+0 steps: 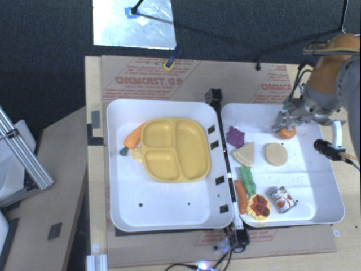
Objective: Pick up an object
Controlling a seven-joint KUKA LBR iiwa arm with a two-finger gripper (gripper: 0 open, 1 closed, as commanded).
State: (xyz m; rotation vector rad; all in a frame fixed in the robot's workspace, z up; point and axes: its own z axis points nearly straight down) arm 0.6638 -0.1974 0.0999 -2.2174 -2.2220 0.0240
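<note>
My gripper [285,124] is low in the right bin [324,176], near its far edge. It stands directly over a small orange piece [288,133], which peeks out beneath it; whether it touches the piece cannot be told. Close by in the same bin lie a round beige cookie [276,154], a pale wedge [245,154] and a purple bunch of grapes [235,135].
At the near end of the right bin are a green pod [247,179], a red-orange stick [241,195], a pizza slice [259,206] and a small can [282,199]. The left bin [169,205] holds a yellow divided plate [172,149] with a carrot [134,135] beside it.
</note>
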